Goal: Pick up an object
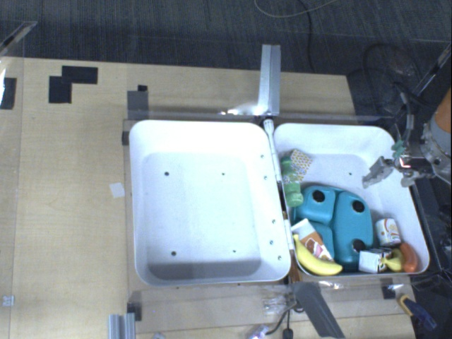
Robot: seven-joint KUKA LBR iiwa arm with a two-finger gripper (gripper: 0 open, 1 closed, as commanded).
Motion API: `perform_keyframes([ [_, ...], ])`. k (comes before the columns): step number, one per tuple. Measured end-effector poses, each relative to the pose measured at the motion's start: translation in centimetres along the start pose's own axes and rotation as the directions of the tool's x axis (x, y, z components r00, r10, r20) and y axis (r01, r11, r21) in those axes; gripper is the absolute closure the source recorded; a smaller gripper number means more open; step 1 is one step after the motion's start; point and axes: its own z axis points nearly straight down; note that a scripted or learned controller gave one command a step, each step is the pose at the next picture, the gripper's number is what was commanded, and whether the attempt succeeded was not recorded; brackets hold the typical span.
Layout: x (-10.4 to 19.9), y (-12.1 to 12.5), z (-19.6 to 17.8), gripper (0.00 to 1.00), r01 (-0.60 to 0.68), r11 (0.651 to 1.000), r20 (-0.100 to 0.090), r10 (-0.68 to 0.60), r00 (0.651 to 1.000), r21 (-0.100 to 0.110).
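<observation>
Several objects crowd the lower right bin (353,143): a teal toy (339,217), a banana (314,258), a small can (388,230). The gripper (385,169) hovers at right, carrying nothing; its opening I cannot tell. Approach stage: next, descend onto one item.

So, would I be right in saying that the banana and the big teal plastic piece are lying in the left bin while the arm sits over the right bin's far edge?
Not quite: the camera view shows the banana and the teal plastic piece in the right bin, not the left bin. The rest stands; the gripper is over the right bin's far right edge.
</observation>
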Motion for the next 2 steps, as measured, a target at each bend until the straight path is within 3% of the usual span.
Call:
perform_keyframes([
  [1,-3.1,0.8,4.7,0.0,-0.097,0.995,0.0,0.097,0.995,0.0],
  [2,-0.9,3.0,13.2,0.0,-0.318,0.948,-0.002,0.318,0.948,-0.015],
])
